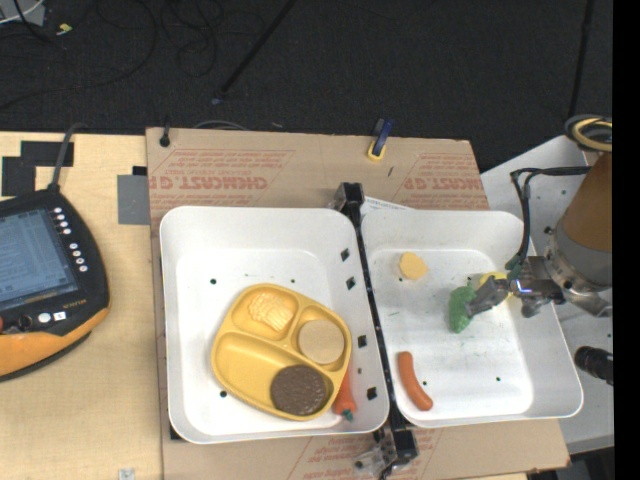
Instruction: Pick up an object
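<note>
In the right bin (pixel 545 393) lie a green object (pixel 460 309), a small round yellow piece (pixel 412 265) and a red sausage (pixel 415 381). My gripper (pixel 490 294) reaches in from the right, low over the bin, and its tip sits right against the upper right end of the green object. I cannot tell from this view whether it has hold of that object. The yellow piece lies to the gripper's upper left, and the sausage rests near the bin's front wall.
The left bin (pixel 190 268) holds a yellow divided tray (pixel 232 356) with a waffle, a beige disc and a brown disc, and an orange carrot (pixel 344 402) beside it. A black divider (pixel 360 288) separates the bins. A tablet-like pendant (pixel 40 268) lies far left.
</note>
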{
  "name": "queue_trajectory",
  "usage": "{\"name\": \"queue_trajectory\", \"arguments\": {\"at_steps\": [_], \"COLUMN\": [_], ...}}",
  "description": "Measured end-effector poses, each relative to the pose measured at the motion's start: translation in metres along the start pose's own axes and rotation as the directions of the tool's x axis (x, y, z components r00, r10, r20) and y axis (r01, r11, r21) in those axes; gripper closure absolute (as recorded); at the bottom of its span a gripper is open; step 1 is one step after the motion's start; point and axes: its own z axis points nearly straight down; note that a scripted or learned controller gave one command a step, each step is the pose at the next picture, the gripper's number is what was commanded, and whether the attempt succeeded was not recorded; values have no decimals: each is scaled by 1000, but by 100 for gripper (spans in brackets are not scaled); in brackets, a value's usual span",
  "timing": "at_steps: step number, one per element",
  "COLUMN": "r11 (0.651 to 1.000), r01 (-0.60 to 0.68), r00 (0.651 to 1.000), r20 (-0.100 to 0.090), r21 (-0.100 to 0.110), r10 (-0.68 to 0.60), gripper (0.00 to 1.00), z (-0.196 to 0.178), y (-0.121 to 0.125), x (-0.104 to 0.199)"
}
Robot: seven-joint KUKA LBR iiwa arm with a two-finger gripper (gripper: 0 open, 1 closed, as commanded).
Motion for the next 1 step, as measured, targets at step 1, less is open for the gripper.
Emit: {"name": "queue_trajectory", "arguments": {"at_steps": [1], "r11": [1000], "r01": [-1], "r00": [1000], "r20": [-2], "r21": [6], "r10": [1], "gripper": [100], "z": [-7], "y": [0], "x": [-1]}}
